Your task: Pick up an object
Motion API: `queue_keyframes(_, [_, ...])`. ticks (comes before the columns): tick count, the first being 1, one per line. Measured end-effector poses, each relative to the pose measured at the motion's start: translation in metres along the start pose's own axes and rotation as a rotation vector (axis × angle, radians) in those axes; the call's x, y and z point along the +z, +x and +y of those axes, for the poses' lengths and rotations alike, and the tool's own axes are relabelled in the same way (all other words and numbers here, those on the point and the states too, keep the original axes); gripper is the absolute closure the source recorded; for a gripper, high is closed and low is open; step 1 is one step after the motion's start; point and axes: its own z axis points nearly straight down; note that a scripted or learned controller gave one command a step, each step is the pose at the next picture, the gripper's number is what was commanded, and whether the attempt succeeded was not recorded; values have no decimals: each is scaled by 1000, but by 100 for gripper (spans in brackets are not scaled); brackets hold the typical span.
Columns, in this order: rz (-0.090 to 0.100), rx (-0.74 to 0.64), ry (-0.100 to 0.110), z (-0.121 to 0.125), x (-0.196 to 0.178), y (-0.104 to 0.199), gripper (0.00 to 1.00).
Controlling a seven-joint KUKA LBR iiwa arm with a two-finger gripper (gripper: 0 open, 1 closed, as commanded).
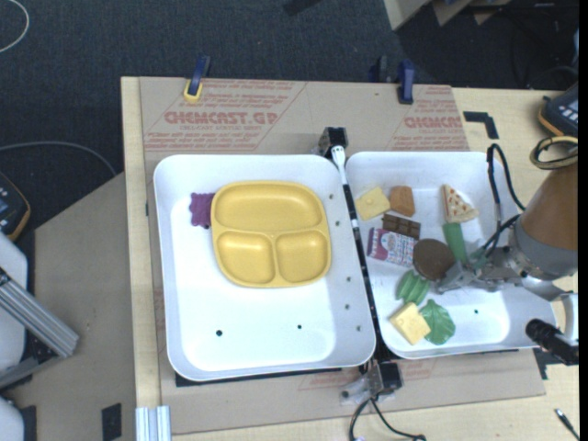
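The right bin [487, 324] holds several toy foods: a brown round piece [432, 258], a green stick [455, 239], a green pepper [412, 288], a yellow cheese block [410, 322], a green leaf [438, 322], a purple packet [390, 245], a chocolate bar [401, 225], a cheese square [372, 202], a brown biscuit [401, 199] and a pizza wedge [457, 204]. My gripper [452, 280] reaches in from the right, low in this bin. Its tip sits right beside the brown round piece, at that piece's lower right and just below the green stick.
The left bin [239, 338] bears a yellow divided plate [271, 231] with a purple item [200, 209] at its left edge. A black cable [497, 177] loops over the right bin's far right side. Clamps sit on the bench's back edge.
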Motion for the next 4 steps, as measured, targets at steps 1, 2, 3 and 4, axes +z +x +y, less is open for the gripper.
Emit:
queue_keyframes(1, [-4, 1, -7, 1, -13, -1, 100])
queue_keyframes(2, [-7, -2, -14, 11, -73, -2, 100])
queue_keyframes(3, [-6, -4, -13, 16, -121, 6, 100])
queue_keyframes(4, [-6, -3, -11, 17, -145, 6, 100])
